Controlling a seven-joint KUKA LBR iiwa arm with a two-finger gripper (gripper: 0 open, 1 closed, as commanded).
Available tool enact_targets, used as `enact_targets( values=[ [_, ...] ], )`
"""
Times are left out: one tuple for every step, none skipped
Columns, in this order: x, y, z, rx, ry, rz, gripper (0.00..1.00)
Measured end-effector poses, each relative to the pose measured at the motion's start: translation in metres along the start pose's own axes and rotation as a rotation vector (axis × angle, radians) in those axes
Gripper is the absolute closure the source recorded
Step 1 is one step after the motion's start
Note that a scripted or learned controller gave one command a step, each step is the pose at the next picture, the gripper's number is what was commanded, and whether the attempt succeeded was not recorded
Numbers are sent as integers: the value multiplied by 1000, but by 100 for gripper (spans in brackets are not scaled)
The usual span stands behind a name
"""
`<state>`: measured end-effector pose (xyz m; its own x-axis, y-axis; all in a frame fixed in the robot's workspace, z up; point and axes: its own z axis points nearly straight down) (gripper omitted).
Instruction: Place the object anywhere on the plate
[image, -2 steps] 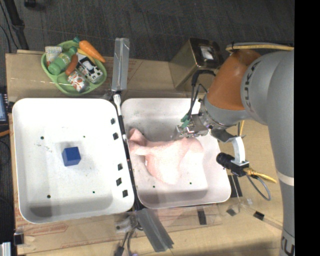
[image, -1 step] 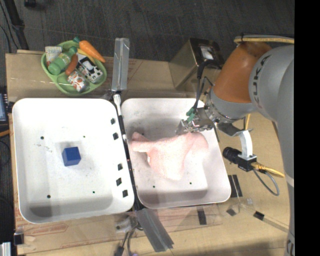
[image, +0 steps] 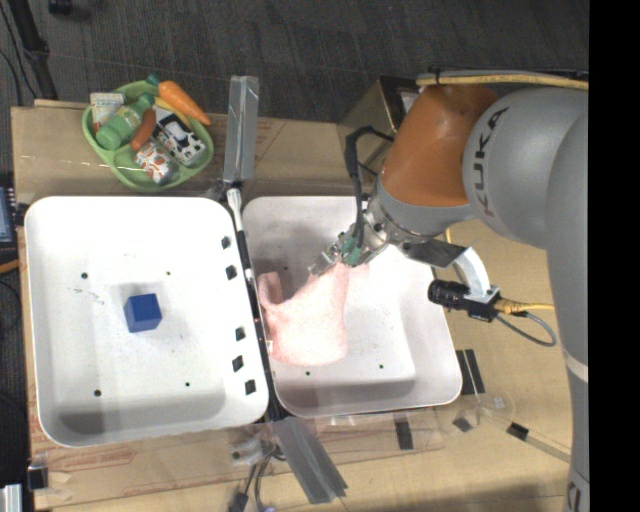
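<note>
Arm (image: 470, 150) hides the tool (image: 345, 252) above pink plate (image: 310, 320).

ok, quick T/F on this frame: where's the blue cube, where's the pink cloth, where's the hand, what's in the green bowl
1. The blue cube sits in the left bin. True.
2. The pink cloth lies in the left bin with the cube. False: it lies in the right bin, against that bin's left wall.
3. The hand is over the right bin, at the cloth's upper corner. True.
4. The green bowl stands inside the right bin. False: it stands on the bench beyond the left bin's far edge, outside both bins.
5. The green bowl holds several small items, including an orange carrot. True.
6. The arm is reaching into the left bin. False: it is above the right bin.
</note>
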<state>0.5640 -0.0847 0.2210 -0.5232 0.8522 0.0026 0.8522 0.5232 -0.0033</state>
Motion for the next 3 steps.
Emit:
enact_targets(
  values=[
    [39,33,-11,-2,-3,-404,100],
    [82,64,-3,0,-2,-808,100],
    [114,98,3,-2,-6,-1022,100]
  ],
)
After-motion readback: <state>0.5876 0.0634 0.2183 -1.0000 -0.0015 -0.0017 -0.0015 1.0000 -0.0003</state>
